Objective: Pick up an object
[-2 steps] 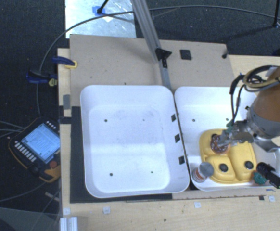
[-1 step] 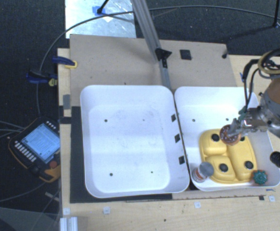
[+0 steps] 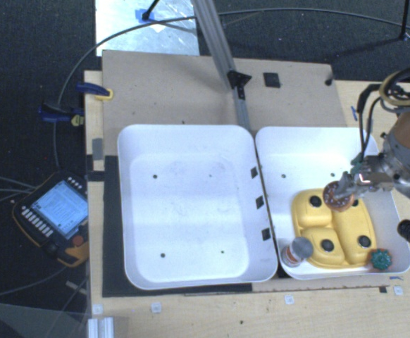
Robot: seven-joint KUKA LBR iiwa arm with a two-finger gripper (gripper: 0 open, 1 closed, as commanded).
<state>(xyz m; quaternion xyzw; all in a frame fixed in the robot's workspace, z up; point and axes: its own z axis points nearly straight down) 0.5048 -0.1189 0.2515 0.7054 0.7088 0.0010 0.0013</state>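
Note:
The right bin [image 3: 311, 146] holds a large yellow moulded toy [image 3: 332, 231] with black dots, lying in its near half. A small bottle with a grey cap [image 3: 298, 249] lies against the toy's near-left corner. At the toy's near-right corner sits a teal knobbly ball [image 3: 381, 260]. My gripper [image 3: 342, 193] reaches in from the right and hangs just over the toy's far edge. A small brown round object [image 3: 339, 200] sits right at the gripper's tip, on or just above the toy. Whether it is held is hidden at this angle.
The left bin [image 3: 184, 203] adjoins the right one, joined by black clips [image 3: 258, 201]. A slanted metal pole [image 3: 215, 37] crosses behind the bins. A teach pendant [image 3: 56, 213] and cables lie on the floor at left.

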